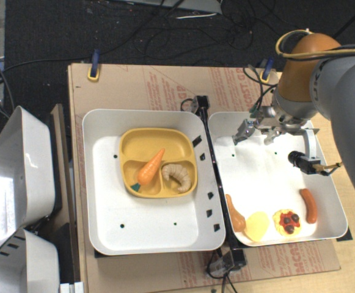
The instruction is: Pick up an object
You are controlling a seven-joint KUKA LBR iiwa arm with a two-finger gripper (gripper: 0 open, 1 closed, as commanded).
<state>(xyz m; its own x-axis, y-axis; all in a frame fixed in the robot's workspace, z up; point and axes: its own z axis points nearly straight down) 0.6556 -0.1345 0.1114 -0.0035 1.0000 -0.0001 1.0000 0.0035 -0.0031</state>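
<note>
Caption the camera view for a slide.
Gripper hovers over the right bin; carrot and shrimp sit on the left bin's yellow plate.

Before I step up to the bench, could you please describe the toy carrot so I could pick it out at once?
Look in the left white bin, where a yellow divided plate sits. The carrot lies slantwise across the plate's lower left compartment, its tip pointing up and to the right. It is bright orange and tapered with a green end, unlike the pale curled shrimp beside it.
</note>
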